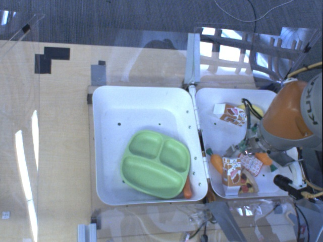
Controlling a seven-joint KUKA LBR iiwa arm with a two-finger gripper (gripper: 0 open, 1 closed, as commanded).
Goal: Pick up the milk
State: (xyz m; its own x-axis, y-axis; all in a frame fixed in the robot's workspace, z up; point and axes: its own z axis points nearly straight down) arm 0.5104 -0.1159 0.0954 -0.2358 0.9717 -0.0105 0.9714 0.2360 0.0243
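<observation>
Two small white-and-brown printed cartons lie in the right bin (204,135). One carton (230,114) is near the bin's back, and I cannot tell which is the milk. The other carton (231,171) stands near the front. My gripper (246,146) hangs low in the bin between them, just above and right of the front carton. The orange wrist band (287,116) hides the bin's right part. Nothing shows in the gripper's hold.
Around the gripper lie an orange carrot (216,162), a pink-white packet (251,164), a small orange piece (264,159), red berries (246,186) and a yellow banana (255,108). The left bin (108,115) holds a green divided plate (155,164) and a carrot (187,188).
</observation>
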